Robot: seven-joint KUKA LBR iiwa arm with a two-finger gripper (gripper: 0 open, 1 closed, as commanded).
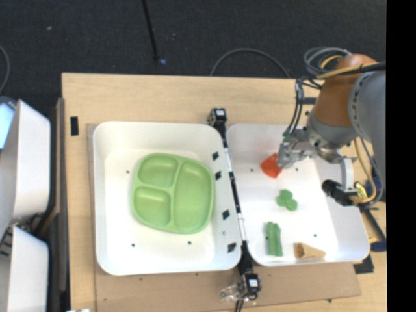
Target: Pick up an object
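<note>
Red block [271,168] (a small, chunky piece) is seen in the right bin [344,236], touching the tip of the gripper [284,156], on the side away from the arm. Whether the block is pinched by the tool or only touched by it cannot be told, because the tip is small and partly hidden by the wrist.

Much could go wrong from here. If the block is only nudged, it could be pushed away toward the wall between the bins and left behind when the arm is lifted. If it is caught by one corner only, it could be twisted out and dropped. The block looks hard and smooth, so a weak pinch could be lost easily.

Other things are found nearby. A green broccoli-shaped toy [286,200] lies just past the tip, nearer the front of the bin, and it could be bumped if the tool is slid that way. A green bar [273,238] and a tan wedge [308,251] lie farther off toward the front edge and are not likely to be hit. A green divided plate [173,192] rests in the left bin [110,239], well apart from the tool.
</note>
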